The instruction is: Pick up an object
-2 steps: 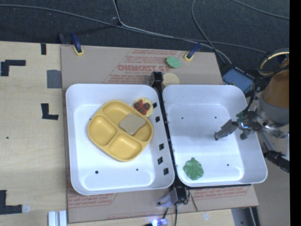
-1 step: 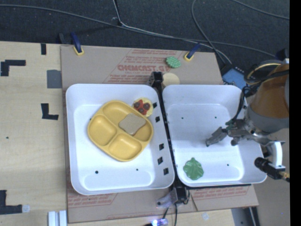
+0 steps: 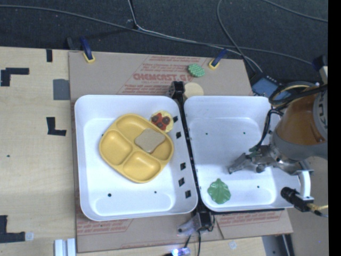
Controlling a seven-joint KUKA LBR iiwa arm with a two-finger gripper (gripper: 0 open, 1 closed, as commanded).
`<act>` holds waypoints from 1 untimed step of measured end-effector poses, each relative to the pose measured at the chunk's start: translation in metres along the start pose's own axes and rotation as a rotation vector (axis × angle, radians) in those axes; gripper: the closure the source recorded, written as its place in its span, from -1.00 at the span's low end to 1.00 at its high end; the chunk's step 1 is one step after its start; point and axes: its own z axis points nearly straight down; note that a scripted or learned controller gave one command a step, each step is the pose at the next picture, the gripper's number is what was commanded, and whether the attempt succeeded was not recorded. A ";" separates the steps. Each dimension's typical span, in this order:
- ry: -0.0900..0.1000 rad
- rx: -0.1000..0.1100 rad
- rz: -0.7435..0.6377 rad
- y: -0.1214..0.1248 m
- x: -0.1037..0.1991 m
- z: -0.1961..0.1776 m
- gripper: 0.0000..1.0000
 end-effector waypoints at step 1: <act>0.000 -0.004 -0.001 0.001 0.000 -0.012 1.00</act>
